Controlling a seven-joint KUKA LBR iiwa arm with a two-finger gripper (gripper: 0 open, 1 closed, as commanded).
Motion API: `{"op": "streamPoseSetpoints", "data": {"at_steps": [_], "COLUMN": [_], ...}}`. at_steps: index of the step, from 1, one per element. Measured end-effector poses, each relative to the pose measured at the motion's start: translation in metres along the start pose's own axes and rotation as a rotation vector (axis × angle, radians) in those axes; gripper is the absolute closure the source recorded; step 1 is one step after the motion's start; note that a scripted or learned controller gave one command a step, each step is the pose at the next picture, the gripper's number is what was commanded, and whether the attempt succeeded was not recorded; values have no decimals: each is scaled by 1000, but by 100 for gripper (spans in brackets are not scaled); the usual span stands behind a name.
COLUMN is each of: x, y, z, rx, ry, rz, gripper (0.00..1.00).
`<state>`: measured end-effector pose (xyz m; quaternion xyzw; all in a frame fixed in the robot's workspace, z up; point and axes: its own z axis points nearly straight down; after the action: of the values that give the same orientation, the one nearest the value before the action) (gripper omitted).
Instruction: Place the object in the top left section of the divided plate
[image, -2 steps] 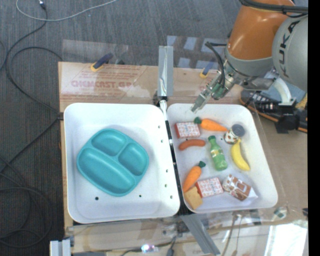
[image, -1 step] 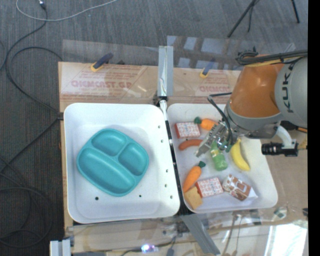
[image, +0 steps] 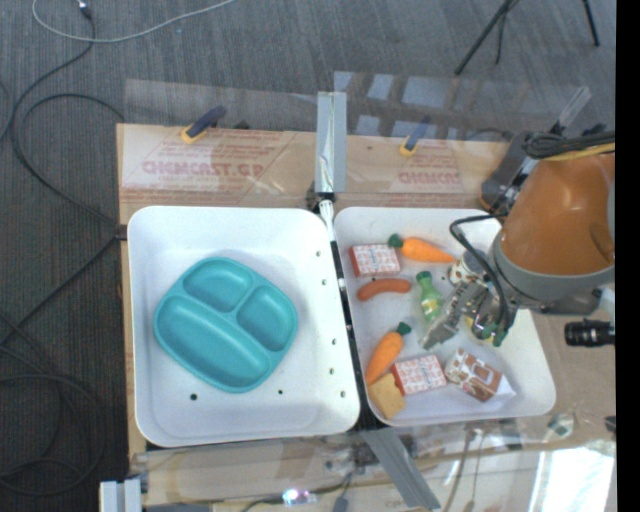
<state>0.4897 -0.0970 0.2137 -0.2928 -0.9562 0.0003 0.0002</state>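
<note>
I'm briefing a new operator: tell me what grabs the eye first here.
The teal plate sits alone in the left bin. The orange-banded arm looms over the right bin, its gripper low among toy food: two carrots, a sausage, a green bottle.

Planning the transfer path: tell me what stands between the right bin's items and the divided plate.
Only the two bins' adjoining raised rims lie between the toy food by the gripper and the teal divided plate in the left bin. Nothing sits on the plate's sections.
</note>
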Motion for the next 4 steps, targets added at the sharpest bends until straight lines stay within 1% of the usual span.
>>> {"op": "streamPoseSetpoints", "data": {"at_steps": [1, 2, 3, 4], "x": [-9, -97, -14, -31], "y": [-21, 2, -24, -54], "z": [-158, -221, -64, -222], "rx": [-2, -2, 0, -1], "ry": [-5, -4, 0, -6], "rz": [20, -4, 5, -205], "gripper": [100, 100, 100, 100]}}
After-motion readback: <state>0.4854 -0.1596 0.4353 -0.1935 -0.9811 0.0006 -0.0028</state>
